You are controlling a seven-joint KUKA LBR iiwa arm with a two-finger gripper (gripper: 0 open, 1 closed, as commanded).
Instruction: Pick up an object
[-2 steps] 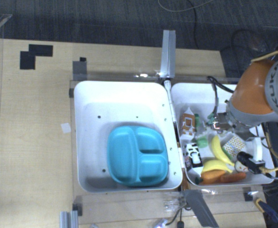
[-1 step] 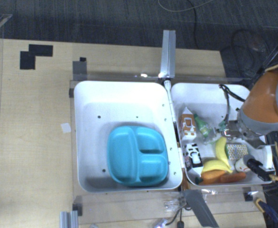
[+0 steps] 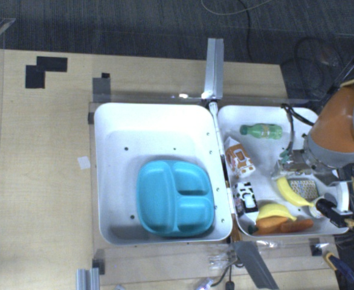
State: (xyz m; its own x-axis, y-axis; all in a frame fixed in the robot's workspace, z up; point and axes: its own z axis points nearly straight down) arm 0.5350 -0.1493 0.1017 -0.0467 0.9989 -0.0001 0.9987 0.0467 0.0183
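an orange carrot-shaped toy lies along the near wall of the right-hand shallow white bin, with a short yellow rounded plastic piece resting just above it and touching it. beside these, a curved yellow plastic banana stretches toward the bin's right side, passing next to a flat grey speckled sponge-like pad. the two-finger gripper of the grey arm with the orange band hangs low inside this bin, just above the banana's upper end; whether its fingers are spread or closed cannot be told from this angle, and nothing can be seen between them. a small green plastic bottle lies on its side near the bin's far wall. against the divider sit an orange-and-white printed carton and, closer to the camera, a small black-and-white packet. in the left-hand shallow white bin, a light blue sectioned plastic tray lies flat toward the near right corner. both bins rest on a pale wooden bench.
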